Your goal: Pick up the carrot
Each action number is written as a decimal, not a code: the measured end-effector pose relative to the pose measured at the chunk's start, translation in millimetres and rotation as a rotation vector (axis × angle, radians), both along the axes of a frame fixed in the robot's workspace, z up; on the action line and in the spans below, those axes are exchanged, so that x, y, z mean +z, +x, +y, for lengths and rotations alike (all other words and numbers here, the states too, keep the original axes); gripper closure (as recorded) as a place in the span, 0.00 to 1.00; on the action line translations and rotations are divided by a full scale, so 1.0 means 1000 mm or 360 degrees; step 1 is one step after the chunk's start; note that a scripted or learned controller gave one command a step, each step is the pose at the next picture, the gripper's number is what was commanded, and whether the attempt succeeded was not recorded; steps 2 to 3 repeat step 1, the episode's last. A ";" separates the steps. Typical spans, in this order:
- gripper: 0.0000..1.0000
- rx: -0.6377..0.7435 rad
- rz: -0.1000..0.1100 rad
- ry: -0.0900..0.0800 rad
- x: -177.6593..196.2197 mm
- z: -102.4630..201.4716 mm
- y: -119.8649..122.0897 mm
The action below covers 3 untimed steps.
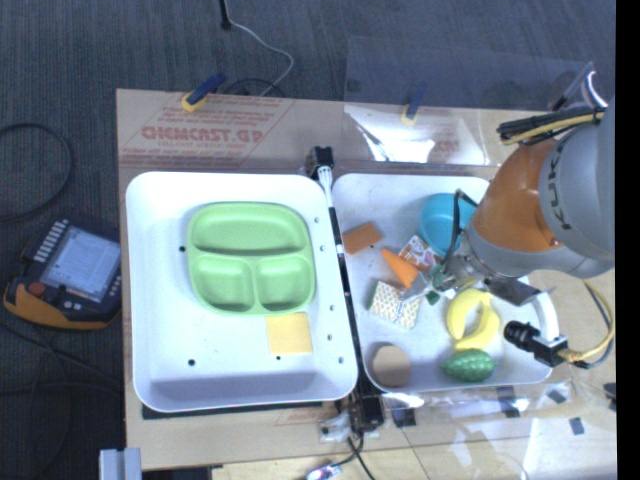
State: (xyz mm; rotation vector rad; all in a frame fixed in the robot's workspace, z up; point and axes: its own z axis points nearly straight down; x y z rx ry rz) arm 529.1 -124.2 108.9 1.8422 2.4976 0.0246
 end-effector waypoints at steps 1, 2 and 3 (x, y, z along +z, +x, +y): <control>1.00 -0.0088 0.0056 0.0020 0.077 0.099 0.000; 1.00 -0.0088 0.0056 0.0020 0.077 0.099 0.000; 1.00 -0.0088 0.0056 0.0020 0.077 0.099 0.000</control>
